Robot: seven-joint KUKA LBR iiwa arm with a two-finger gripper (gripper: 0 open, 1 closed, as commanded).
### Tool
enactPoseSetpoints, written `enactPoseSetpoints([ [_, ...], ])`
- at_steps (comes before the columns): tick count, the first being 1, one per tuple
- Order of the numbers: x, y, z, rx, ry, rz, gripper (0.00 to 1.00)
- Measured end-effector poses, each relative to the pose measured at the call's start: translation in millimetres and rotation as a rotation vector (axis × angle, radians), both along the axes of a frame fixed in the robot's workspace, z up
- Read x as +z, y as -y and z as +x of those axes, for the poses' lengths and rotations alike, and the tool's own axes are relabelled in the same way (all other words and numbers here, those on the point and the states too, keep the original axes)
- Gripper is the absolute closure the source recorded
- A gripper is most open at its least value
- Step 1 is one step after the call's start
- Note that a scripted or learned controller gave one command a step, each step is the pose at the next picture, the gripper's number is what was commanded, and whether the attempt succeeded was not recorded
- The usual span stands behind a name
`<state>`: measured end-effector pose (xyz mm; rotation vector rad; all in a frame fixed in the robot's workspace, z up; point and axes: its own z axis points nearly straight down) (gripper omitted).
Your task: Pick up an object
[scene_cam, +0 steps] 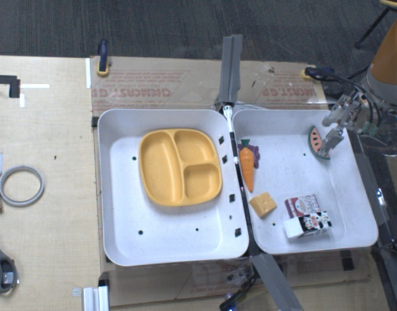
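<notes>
Watermelon slice (318,142) lay at far right of the right bin (353,238), w/ the claw (336,133) right at it; can't tell the claw's state or if it had hold. Probably light, stiff, slick plastic, so grip across flat faces. Carrot (247,167) sat left, milk carton (307,216) nearer.
</notes>
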<state>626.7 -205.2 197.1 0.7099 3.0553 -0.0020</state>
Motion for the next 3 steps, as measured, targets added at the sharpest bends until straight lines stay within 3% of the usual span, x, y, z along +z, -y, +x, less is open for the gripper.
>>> enactPoseSetpoints([
  [1,-5,16,18,-0.330,-0.001,0.001,0.00],
  [2,-11,8,13,-0.686,-0.003,0.002,0.00],
  [3,-39,-26,32,-0.979,-0.003,0.002,0.00],
])
